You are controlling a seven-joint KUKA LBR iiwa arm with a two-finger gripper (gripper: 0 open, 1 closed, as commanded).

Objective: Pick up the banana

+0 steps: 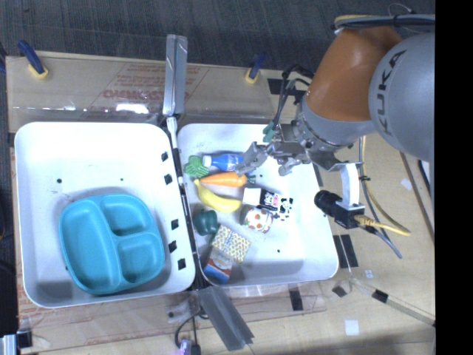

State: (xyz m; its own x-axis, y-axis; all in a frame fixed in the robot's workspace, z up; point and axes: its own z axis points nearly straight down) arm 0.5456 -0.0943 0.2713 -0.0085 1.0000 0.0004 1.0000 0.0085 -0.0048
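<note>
The yellow banana (pixel 216 199) lies in the left part of the right bin (pixel 314 254), just under an orange carrot (pixel 223 180). A black-and-white cube (pixel 252 197) rests against the banana's right end. My gripper (pixel 268 161) hovers over the upper middle of this bin, up and to the right of the banana and apart from it. Its fingers (pixel 252 157) stand open with nothing between them. The left fingertip is close to the carrot's right end and to a blue-capped bottle (pixel 224 161).
Around the banana are a green toy (pixel 196 167), a dark green cup (pixel 205 220), a spotted ball (pixel 256 219), a cow figure (pixel 284 207), a patterned packet (pixel 232 242) and a can (pixel 217 267). The left bin (pixel 37 146) holds a blue divided tray (pixel 111 242).
</note>
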